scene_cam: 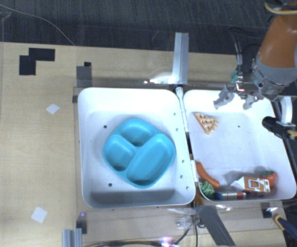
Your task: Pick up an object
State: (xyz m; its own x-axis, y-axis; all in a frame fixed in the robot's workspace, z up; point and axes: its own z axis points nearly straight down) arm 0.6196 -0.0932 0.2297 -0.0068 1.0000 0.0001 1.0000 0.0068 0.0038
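Gripper (237,100): hanging over the far edge of the right bin (272,153), up past the waffle slice (206,122) and off to its right. Fingers spread apart, nothing between them. Looks parked high rather than committed to anything, probably so the camera gets a clean look at the bin first.

Waffle slice: small tan wedge with a grid pattern, lying flat on bare bin floor near the divider (181,107). Closest thing to the gripper and all by itself, so likely the easiest grab. Flat though, so could slip out of a pinch.

Pile by the near wall: orange carrot-looking thing (208,174) up against the divider side, something green (207,189) right below it, a small box (252,184) with brown and orange print to the right, a dark stick-shaped thing (229,194) tucked in front of the box. All well away from the waffle slice, bunched together and touching or close to it. Guessing stuff slides there and stays, hard to get fingers around one piece without bumping the neighbours.

Blue tray (139,151): three-section plate sitting in the middle of the left bin (94,112), across the divider from the waffle slice. Too wide for a pinch anywhere but the rim, probably.

Progress: nothing picked yet, a descent onto some target needed next.
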